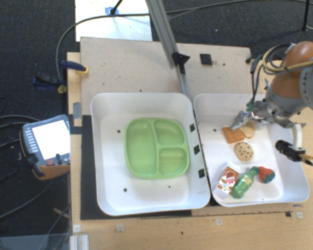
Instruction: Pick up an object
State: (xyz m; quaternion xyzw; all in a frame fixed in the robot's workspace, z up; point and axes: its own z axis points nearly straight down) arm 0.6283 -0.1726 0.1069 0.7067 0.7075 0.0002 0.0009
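White plastic, two shallow bins side by side across the lower half of the frame. Nearest the bottom edge, in the right bin (297, 194): a small red-and-white carton (227, 180), touching a green bottle (243, 183) lying tilted, and just beside that a red-and-green toy vegetable (266, 175) toward the lower right. Slightly farther up, a round speckled cookie (243, 151) lying flat, apart from the bottle. Above it, an orange cracker-like square (232, 135) next to a pale tan piece (248, 132), both near the upper middle of that bin. Directly over these two, the gripper (241, 120), reaching in from the right on the grey arm (297, 90) with its orange band; fingers slightly parted, tips just at the cracker's top edge, nothing seen clamped between them. In the left bin (109, 191), a green divided plate (157, 147) lying flat near the centre. Farther back, bare tan board (125, 66) and a slanted metal pole (164, 27). At far left, off the bench, a handheld pendant (47, 145) with a pale screen.
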